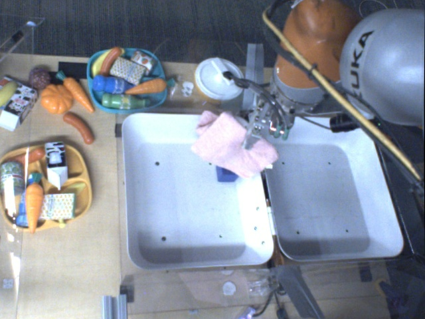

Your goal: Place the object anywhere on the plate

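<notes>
- Looking down at a slant, you see the arm (372, 58) reaching in from the right, with the gripper (255, 137) over the seam between the two white bins, left bin (166, 244) and right bin (345, 244).
- A pink cloth (229, 141) hangs there, bunched and lifted off the left bin's floor near its far right corner; a small blue thing (226, 173) lies just under its lower edge.
- The cloth gathers up to the jaws, so you can take them as closed on it, pinching a fold near its right side. How much fabric they have is too small to tell.
- No plate is plain to you here; the round white thing (218, 78) behind the bins on the surface may be one, but you cannot be sure.
- To do this carry well, lift until the trailing edge clears the bin rim, move slowly so the fold does not slip, and lower before opening.
</notes>
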Action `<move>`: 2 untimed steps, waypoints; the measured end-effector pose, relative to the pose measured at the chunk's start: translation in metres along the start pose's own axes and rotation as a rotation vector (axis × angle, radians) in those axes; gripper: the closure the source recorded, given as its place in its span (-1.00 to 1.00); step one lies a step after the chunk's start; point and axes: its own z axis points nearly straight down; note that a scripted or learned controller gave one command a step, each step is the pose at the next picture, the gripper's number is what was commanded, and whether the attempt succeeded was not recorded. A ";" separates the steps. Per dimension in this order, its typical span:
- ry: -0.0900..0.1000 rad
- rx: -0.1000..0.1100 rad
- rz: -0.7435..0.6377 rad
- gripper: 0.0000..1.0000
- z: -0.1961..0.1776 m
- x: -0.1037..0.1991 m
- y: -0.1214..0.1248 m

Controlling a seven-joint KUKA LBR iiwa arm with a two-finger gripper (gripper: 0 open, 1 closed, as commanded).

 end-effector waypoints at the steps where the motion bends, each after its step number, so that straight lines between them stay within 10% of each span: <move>1: 0.000 -0.001 -0.346 1.00 0.007 0.019 0.050; 2: 0.001 -0.001 -0.348 1.00 0.005 0.049 0.093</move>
